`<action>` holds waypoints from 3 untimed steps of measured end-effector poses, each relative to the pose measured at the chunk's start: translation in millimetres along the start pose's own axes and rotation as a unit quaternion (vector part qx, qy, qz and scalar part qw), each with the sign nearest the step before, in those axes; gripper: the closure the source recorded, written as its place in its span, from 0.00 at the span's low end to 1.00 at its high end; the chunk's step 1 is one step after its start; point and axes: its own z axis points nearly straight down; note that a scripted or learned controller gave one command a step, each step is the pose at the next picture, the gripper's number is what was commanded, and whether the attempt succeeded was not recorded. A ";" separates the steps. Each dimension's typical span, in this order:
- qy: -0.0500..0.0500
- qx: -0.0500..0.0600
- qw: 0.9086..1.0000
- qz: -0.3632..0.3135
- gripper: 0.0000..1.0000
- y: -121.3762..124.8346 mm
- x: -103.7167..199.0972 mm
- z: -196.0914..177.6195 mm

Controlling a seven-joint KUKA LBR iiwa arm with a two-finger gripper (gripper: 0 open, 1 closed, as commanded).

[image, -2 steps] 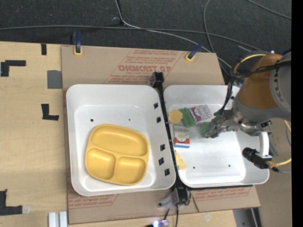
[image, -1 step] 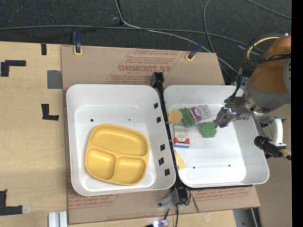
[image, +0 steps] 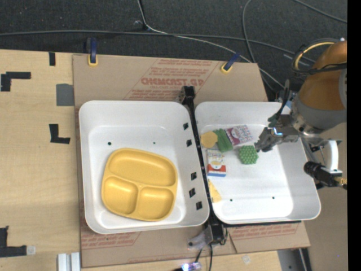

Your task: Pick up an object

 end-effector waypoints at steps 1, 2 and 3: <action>0.000 0.001 1.000 -0.001 1.00 3.4 51.1 7.8; 0.001 0.001 1.000 -0.002 1.00 20.3 100.5 2.6; 0.001 0.001 1.000 -0.003 1.00 29.4 163.2 -4.7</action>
